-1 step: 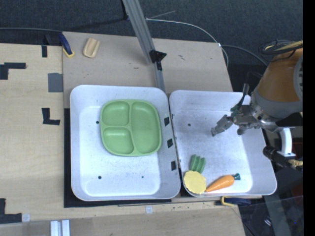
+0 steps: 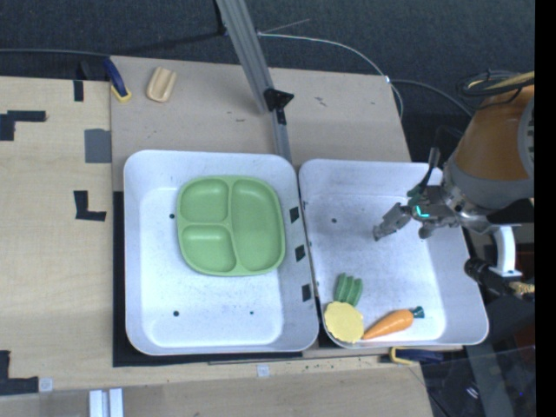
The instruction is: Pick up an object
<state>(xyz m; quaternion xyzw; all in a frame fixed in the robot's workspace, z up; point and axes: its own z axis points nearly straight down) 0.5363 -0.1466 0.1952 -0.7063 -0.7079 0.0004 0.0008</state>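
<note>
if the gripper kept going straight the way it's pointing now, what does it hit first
The gripper points left and slightly down in the camera view, over the right bin. Most likely it meets that bin's bare floor first; the green toy and carrot lie well off that line. Its height is unclear.

no readable text, labels, numbers, signs

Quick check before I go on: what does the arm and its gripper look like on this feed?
The arm is grey with a broad orange band above the wrist. Its gripper is dark grey metal with two slim fingers, and a small teal light glows at its base. A white part with dark fittings sits on the arm's near side.
</note>
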